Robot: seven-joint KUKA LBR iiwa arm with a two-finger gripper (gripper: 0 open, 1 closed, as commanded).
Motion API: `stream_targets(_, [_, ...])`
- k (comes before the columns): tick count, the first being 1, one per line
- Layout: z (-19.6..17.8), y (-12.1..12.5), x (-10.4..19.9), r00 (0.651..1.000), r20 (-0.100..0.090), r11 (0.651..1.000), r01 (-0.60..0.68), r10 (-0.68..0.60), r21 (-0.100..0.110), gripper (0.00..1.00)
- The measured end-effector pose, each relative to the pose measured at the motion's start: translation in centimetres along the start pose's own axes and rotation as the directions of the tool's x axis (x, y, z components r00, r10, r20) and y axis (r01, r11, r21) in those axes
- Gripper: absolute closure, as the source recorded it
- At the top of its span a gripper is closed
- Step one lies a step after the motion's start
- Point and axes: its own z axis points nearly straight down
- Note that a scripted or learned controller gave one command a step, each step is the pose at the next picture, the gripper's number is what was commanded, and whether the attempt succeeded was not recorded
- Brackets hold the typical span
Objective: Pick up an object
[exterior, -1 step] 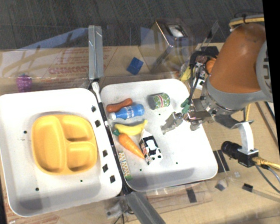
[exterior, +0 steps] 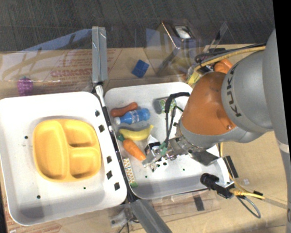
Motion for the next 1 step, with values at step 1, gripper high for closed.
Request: stream_targets(1, [4.58, 4.33, -1.57, 1.000, 0.001, 1.000, 0.006, -0.006, -0.002, 0.00])
